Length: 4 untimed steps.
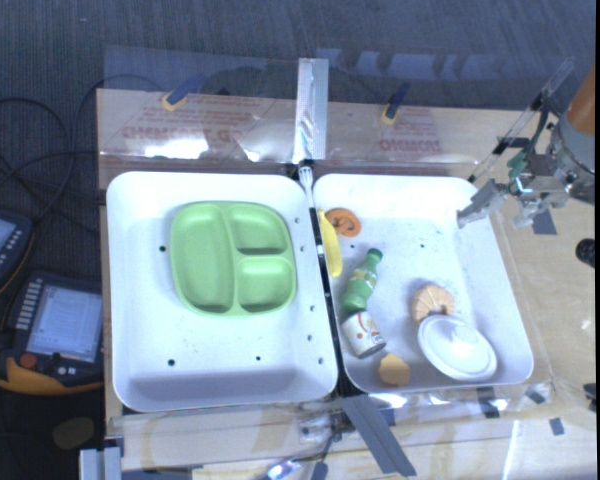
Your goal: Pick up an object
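The arm [580,108] enters at the upper right, its orange band at the frame's edge. The gripper [510,200] hangs below the wrist and points down and left. One finger [477,206] slants out to the left, well apart from the other [540,216]; nothing sits between them.

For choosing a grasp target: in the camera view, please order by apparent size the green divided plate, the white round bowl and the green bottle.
1. Green divided plate
2. White round bowl
3. Green bottle, slimmer though similar in length

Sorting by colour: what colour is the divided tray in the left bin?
Light green tray, seen clearly in the camera view.
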### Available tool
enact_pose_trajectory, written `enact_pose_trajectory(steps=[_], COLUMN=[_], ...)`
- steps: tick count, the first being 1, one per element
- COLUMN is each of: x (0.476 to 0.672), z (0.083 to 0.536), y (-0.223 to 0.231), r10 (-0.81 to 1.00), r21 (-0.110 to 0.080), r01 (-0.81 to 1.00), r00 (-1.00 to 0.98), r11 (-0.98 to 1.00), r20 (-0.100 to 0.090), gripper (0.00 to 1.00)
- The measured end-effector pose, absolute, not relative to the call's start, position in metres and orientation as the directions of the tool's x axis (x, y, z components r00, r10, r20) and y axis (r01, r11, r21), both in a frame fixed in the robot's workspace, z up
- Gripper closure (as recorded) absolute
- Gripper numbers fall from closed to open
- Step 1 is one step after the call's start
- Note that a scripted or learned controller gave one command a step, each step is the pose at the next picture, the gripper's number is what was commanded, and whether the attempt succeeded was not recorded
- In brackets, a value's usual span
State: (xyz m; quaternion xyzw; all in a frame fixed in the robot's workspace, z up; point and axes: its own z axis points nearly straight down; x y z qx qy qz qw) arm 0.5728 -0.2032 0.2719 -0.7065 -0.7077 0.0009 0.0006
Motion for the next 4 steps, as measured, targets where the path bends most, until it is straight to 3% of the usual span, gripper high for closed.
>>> enact_pose_trajectory(steps=[1,2,3,4], x=[0.520,0.523,0.524,0.565], z=[0.134,0.089,0.098,0.194], y=[-0.200,-0.171,-0.170,-0.109], r10=[0.995,0.989,0.989,0.999], r21=[-0.003,0.007,0.009,-0.002], r01=[0.995,0.989,0.989,0.999], r00=[-0.097,-0.150,-0.151,-0.041], r11=[0.097,0.150,0.151,0.041], r20=[0.001,-0.006,-0.004,-0.001], gripper=[0.00,0.00,1.00,1.00])
